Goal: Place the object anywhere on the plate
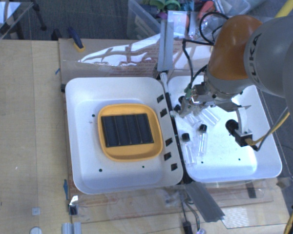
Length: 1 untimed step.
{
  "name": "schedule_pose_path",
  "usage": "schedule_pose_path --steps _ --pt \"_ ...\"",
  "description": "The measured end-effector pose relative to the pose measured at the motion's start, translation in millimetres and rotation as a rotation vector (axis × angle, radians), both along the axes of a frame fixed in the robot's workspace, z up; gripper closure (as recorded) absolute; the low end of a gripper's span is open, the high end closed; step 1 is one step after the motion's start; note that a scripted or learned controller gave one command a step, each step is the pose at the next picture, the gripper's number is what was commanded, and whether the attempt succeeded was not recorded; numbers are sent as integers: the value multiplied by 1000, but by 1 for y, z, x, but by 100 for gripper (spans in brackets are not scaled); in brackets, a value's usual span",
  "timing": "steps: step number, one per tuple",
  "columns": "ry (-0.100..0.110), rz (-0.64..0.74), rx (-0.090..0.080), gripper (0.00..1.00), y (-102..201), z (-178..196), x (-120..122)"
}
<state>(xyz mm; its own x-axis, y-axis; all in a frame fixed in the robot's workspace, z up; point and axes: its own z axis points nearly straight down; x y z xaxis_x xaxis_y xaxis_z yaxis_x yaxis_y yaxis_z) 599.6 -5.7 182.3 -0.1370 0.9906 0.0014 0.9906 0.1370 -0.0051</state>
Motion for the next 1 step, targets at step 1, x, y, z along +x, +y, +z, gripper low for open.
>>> schedule_pose_path --steps 1 --pt "1 249 1 100 57 10 -45"
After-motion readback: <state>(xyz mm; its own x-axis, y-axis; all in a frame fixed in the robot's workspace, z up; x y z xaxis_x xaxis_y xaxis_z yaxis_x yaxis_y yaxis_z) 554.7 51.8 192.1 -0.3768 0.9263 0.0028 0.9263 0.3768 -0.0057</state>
